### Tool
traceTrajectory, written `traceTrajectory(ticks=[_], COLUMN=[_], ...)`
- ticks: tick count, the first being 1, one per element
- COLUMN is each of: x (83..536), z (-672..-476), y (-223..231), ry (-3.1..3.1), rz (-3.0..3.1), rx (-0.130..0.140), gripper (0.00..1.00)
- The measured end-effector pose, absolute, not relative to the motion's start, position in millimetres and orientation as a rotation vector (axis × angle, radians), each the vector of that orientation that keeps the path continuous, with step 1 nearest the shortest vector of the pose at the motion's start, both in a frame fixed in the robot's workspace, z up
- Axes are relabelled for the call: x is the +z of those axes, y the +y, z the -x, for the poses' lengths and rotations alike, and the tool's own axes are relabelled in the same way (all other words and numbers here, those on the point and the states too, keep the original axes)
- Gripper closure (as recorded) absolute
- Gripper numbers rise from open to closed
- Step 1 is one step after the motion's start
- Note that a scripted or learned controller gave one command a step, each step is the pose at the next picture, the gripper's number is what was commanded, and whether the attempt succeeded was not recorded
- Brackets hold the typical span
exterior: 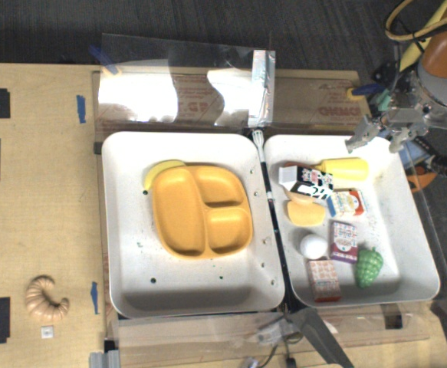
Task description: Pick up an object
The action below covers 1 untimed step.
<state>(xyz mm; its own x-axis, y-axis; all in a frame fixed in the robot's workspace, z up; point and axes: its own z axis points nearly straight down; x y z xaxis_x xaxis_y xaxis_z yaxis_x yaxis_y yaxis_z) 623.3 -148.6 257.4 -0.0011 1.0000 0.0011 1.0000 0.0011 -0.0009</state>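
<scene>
Two fingers of gripper [378, 135] spread, pinching nothing, poised above right bin [407, 205] rim. Yellow block [344, 169] just below-left; orange divided tray [202, 208] far left.

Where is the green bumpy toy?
The green bumpy toy lies in the right bin, near its front right corner, beside a small red packet.
</scene>
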Motion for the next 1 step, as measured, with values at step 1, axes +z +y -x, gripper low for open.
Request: traceTrajectory(ticks=[1], x=[124.3], z=[-582.8], y=[-174.4], ry=[-1.953], rz=[2.447], rx=[0.014], gripper=[0.00])
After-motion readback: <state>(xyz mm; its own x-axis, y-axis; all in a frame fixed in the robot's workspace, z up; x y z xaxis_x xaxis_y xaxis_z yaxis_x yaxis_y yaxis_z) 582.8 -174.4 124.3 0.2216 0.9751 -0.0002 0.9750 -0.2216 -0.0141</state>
